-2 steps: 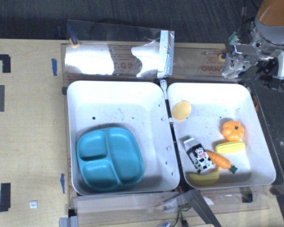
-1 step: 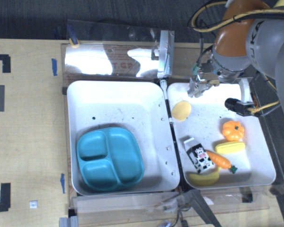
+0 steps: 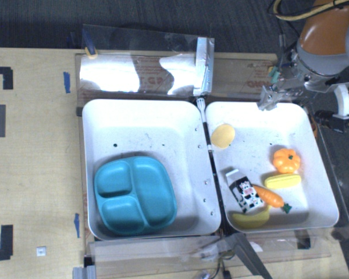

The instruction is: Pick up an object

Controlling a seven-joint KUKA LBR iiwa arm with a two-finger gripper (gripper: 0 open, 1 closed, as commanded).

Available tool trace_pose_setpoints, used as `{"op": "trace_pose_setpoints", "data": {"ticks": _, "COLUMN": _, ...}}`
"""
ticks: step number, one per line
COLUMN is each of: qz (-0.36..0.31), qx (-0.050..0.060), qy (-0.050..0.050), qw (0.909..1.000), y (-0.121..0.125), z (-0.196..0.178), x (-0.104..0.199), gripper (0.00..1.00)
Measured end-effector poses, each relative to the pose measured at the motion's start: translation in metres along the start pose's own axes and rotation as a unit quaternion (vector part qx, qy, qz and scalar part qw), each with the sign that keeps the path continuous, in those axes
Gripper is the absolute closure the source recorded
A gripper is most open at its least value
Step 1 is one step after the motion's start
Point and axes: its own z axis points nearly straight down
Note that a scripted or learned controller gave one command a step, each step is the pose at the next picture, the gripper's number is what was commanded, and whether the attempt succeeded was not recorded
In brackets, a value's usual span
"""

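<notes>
From the overhead camera view, the arm (image 3: 328, 34) enters at about two o'clock, and its pincer (image 3: 270, 100) hangs over the far rim of the right bin (image 3: 323, 173), near that bin's twelve o'clock edge. Whether the pincer is spread or pressed together cannot be told here; nothing is seen in it.

The pickable things lie in the right bin: a pale yellow round piece (image 3: 223, 136) at roughly ten o'clock in the bin, a small orange pumpkin (image 3: 286, 160) and a yellow corn-like piece (image 3: 282, 181) toward three o'clock, and a cluster at six o'clock of a black-and-white cow-patterned carton (image 3: 243, 190), a carrot (image 3: 269, 197) and a banana (image 3: 249, 218). The left bin (image 3: 139, 121) holds a blue divided plate (image 3: 134, 195).

The step looks like the approach, before any grasp. Next calls for picking one target, probably the isolated round piece, moving above it and descending.
</notes>
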Motion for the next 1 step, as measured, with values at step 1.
{"op": "trace_pose_setpoints", "data": {"ticks": 1, "qz": -0.062, "qx": 0.000, "qy": 0.000, "qw": 0.9981, "y": -0.0323, "z": -0.0766, "x": -0.0314, "gripper": 1.00}}
